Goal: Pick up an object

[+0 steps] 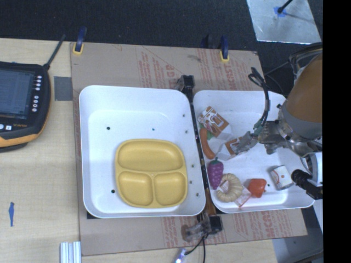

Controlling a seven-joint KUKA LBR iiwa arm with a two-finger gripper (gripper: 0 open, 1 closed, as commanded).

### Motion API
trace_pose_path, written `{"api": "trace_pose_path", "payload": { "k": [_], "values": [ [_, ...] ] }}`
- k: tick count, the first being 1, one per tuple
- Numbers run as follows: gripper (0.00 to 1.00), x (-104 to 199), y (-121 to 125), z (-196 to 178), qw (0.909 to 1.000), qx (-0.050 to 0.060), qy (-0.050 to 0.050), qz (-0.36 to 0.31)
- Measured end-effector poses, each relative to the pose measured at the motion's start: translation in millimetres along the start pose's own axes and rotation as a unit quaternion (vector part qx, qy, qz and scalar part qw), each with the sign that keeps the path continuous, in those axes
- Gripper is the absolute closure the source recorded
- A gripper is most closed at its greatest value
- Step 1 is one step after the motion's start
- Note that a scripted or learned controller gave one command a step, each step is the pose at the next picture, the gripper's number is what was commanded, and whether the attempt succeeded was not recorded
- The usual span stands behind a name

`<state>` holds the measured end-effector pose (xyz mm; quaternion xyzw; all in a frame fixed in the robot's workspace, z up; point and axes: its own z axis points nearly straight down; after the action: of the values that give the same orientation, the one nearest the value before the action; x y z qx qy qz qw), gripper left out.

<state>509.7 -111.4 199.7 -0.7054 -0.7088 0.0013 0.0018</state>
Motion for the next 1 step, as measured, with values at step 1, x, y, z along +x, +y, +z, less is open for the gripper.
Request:
{"api": "trace_pose_path", "payload": {
  "k": [1],
  "values": [
    [0.00,3.8,60.5,90.4,0.9999,-0.011,-0.005,-0.001]
  ]
}}
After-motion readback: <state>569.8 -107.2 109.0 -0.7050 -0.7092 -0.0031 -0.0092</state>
